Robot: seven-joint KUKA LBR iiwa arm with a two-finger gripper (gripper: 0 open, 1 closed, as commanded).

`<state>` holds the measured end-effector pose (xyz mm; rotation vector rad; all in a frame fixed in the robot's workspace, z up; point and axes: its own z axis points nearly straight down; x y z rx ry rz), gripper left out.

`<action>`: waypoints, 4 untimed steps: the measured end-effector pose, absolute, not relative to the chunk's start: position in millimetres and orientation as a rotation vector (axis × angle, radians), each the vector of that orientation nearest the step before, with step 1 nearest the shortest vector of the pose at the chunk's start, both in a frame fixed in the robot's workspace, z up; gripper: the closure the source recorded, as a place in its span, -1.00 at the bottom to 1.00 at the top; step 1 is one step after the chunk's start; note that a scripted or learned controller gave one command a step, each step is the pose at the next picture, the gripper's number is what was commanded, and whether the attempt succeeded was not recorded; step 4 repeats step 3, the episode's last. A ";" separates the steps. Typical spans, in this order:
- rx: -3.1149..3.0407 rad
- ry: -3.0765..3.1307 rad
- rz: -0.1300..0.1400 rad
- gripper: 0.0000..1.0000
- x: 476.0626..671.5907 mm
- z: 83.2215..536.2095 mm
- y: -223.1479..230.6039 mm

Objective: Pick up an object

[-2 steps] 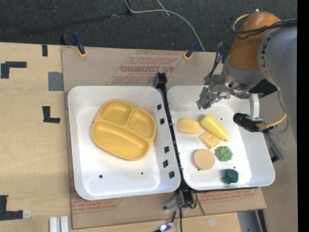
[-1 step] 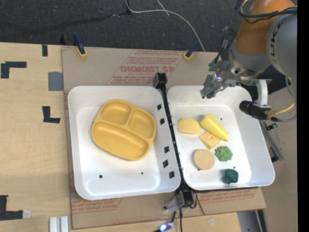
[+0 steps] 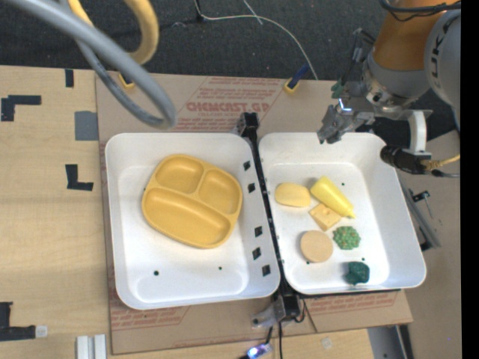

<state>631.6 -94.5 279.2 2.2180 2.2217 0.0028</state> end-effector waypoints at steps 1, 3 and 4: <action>2.218 2.229 -0.003 1.00 636.7 260.0 -44.3; 2.217 2.230 -0.004 1.00 642.0 234.5 53.8; 2.217 2.230 -0.004 1.00 642.0 234.5 53.8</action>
